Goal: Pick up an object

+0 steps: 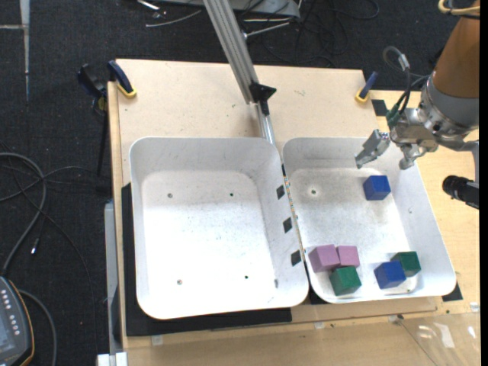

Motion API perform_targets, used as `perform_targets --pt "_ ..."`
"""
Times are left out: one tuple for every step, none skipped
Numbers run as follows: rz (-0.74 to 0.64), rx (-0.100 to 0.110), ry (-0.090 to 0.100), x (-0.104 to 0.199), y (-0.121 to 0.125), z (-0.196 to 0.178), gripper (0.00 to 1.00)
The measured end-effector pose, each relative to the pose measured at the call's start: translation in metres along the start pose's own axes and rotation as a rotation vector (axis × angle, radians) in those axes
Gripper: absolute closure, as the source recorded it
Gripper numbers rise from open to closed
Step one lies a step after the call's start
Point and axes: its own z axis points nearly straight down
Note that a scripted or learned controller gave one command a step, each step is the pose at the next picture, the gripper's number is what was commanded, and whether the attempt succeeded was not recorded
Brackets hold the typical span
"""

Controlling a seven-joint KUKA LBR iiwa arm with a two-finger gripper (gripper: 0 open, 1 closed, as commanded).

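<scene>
Green cube point(345, 280) & pink blocks point(333, 257) crowd right bin's point(427, 227) near wall, whereas gripper point(390, 149), fingers spread w/ nothing btwn, hangs just above lone blue cube point(377, 187) by far wall; risk: off-centre descent nudges cube away, fingers close on air.

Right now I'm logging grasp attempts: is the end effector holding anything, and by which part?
Nothing is held. The open end effector hangs above the blue cube, apart from it.
</scene>
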Motion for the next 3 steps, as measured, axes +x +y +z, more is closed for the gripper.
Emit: perform_targets --pt "0.007 0.009 0.000 -0.062 -0.026 0.095 0.00" --pt "-0.001 -0.025 -0.009 -0.063 0.042 0.171 0.00" --pt "-0.002 -0.005 -0.001 -0.029 0.022 0.172 0.00"
